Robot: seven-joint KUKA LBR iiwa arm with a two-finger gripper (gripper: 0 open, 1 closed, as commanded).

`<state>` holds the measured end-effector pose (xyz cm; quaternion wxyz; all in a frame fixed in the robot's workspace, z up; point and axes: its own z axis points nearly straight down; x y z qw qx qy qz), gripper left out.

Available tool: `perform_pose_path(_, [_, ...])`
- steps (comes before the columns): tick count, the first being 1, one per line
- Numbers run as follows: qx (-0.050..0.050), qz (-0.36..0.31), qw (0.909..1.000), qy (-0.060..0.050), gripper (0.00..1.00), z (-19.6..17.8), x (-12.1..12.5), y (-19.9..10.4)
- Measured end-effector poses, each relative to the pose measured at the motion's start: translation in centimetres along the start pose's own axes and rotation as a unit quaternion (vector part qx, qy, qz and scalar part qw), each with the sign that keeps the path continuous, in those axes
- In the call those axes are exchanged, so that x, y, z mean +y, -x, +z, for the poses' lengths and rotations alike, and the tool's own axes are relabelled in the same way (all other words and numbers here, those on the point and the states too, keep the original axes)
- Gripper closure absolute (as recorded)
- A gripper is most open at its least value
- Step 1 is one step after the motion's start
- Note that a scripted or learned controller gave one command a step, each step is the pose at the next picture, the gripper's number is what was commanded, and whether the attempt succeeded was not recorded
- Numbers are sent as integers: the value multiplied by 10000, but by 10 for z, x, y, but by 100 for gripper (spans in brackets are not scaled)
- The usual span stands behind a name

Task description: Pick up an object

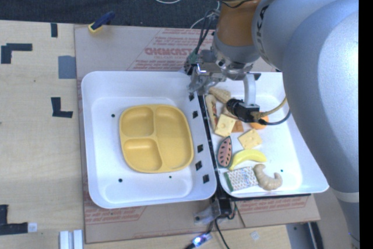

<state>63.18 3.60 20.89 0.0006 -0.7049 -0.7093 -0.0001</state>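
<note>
The pincer is hanging over the right bin's top left corner, its grip state impossible to tell, just above cheese pieces, with a banana lying nearer and a yellow plate sitting in the left bin.

The big grey arm runs off the right and top edges, so its base can't be seen. Its wrist covers the gripper's fingers and the far end of the right bin. Food pieces under the wrist are partly hidden. A clamp below the bins is too dim to make out.
</note>
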Motion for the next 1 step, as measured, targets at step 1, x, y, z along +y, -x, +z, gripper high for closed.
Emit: perform_pose_path(1, [2, 4, 10000, 14, 100, -26, 23, -33])
